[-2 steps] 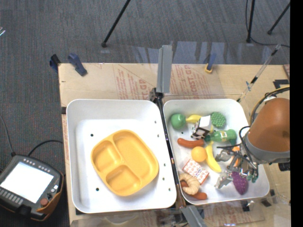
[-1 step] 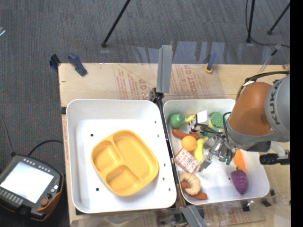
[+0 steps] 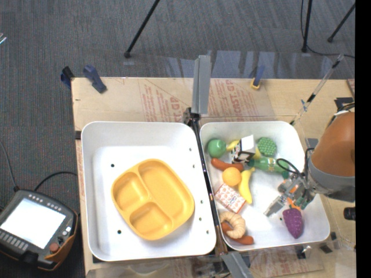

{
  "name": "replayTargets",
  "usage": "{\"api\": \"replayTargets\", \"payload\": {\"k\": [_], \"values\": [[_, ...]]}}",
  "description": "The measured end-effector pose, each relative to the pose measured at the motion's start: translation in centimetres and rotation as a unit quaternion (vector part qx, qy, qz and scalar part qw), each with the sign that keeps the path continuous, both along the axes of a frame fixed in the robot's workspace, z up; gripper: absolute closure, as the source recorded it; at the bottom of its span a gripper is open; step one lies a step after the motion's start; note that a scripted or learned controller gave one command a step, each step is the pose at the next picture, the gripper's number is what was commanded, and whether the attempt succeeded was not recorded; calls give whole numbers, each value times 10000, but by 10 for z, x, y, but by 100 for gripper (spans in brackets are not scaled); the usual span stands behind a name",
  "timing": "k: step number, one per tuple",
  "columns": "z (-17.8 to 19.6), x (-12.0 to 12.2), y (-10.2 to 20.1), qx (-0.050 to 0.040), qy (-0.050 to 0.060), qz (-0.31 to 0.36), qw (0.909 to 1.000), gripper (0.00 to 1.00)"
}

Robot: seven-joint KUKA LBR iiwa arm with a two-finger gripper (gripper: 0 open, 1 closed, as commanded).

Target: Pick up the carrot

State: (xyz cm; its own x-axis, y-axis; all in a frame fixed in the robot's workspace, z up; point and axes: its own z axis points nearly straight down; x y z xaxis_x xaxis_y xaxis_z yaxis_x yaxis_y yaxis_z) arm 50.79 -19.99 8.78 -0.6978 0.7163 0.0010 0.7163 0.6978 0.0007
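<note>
The tool (image 3: 277,204) hovers in the lower right of the frame over the right bin (image 3: 316,155) with its fingers apart and nothing between them, just beside a purple toy (image 3: 293,222). The carrot (image 3: 222,165) lies well apart in the bin's left-centre, wedged under an orange (image 3: 232,176) beside a banana (image 3: 247,185), so a descent could grab a neighbour instead. Red print on the cardboard surface (image 3: 168,100) is too skewed to read.

Grey arm (image 3: 336,161) from the right, hand (image 3: 284,200) low, angled leftward
</note>
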Motion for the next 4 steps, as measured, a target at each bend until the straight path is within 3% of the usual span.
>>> {"api": "replayTargets", "payload": {"k": [1, 2, 3, 4], "values": [[9, 0, 1, 1, 4, 27, 10000, 100], [124, 30, 80, -3, -73, 42, 10000, 100], [136, 42, 178, -1, -9, 1951, 9808, 100], [184, 20, 81, -21, -21, 2851, 9585, 100]]}}
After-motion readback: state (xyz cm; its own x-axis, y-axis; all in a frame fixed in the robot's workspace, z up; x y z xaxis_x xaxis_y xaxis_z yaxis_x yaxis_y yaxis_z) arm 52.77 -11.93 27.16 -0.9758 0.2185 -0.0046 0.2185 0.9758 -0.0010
